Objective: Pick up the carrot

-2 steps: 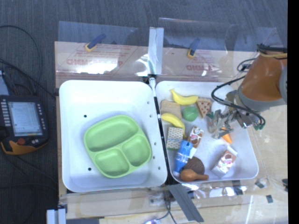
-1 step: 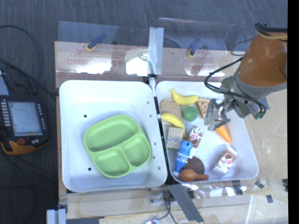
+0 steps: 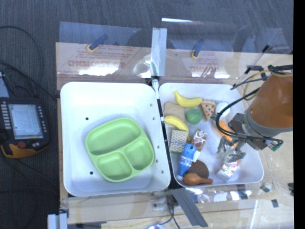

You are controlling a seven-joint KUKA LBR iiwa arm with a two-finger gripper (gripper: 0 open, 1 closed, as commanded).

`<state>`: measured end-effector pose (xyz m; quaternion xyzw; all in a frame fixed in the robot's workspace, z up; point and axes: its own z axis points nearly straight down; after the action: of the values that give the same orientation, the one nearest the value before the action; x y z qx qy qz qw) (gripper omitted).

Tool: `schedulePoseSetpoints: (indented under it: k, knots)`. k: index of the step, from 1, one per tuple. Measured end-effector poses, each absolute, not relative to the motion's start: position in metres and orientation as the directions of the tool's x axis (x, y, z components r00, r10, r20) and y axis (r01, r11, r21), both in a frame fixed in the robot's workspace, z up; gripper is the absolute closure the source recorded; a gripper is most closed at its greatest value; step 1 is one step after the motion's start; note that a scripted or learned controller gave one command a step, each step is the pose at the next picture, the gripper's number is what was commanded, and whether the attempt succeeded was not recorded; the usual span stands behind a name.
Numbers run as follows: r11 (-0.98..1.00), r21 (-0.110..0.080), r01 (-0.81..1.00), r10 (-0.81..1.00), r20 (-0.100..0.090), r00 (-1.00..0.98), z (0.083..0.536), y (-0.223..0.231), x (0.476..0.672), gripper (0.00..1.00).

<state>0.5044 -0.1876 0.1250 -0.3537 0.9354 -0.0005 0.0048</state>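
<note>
With my claw (image 3: 232,150) low in the right bin (image 3: 259,175), grip state unclear, I judge the carrot (image 3: 225,138) lies just beside its upper left, so I should center before closing.

One fixed camera looks down at a slant from above the bench (image 3: 267,194), far enough off to take in both bins side by side: the left bin (image 3: 76,128) and the right bin (image 3: 255,173). The arm (image 3: 274,104) enters from the right edge, and dark floor (image 3: 143,4) fills the top.
</note>
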Motion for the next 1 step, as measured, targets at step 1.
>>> schedulePoseSetpoints:
  k: [1]
  knots:
    - [0.857, -0.008, -0.516, -0.516, -0.009, -0.857, 0.2545, -0.1755, 0.5611, 1.0]
